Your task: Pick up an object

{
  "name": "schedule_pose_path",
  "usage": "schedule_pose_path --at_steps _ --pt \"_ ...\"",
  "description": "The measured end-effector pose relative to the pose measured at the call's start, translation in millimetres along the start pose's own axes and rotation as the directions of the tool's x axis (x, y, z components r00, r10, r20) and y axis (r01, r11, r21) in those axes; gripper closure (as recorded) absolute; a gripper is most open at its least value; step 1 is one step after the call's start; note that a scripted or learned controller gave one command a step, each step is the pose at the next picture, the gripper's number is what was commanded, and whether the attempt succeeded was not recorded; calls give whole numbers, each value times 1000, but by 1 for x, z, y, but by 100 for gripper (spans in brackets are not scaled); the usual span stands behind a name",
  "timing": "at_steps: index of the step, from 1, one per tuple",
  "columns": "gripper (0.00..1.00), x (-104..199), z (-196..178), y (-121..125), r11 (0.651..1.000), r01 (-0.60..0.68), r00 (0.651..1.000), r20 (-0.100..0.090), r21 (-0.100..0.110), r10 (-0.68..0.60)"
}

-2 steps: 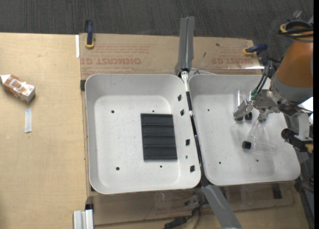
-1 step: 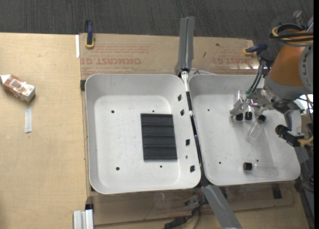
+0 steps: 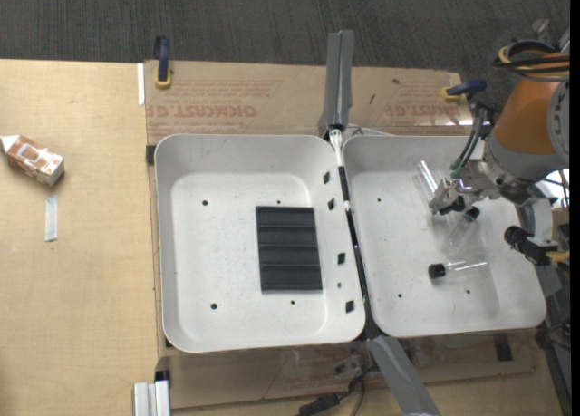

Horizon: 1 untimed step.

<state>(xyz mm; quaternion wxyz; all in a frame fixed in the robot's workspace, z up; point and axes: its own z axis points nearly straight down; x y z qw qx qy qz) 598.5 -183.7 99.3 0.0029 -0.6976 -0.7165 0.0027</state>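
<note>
**White bins, one black block, one small clear piece**

White plastic made up both shallow bins, which we saw side by side on the bench [image 3: 82,314], their inner rims meeting near the middle of the view. In the left bin [image 3: 181,314] lay a black ribbed block [image 3: 289,248], flat on the floor, roughly central and a little nearer the bin's right wall than its left.

In the right bin [image 3: 390,314] we found a small clear object with a black cap [image 3: 457,268], lying on its side toward the near right corner of the floor. It sat apart from every wall.

We saw the arm [image 3: 530,124] reaching in over the right bin's right edge, its orange band above the wrist. The gripper [image 3: 450,198] hung over the far right part of that bin, above and beyond the clear object and not touching it. We could not tell how its fingers stood, as the metal parts blurred together there.

On the bench's left edge, well apart from the bins, rested a small orange and white carton [image 3: 34,160].
</note>
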Motion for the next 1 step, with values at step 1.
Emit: schedule_pose_path --at_steps 1 --pt "100 56 -94 45 1000 -19 1000 2 -7 19"
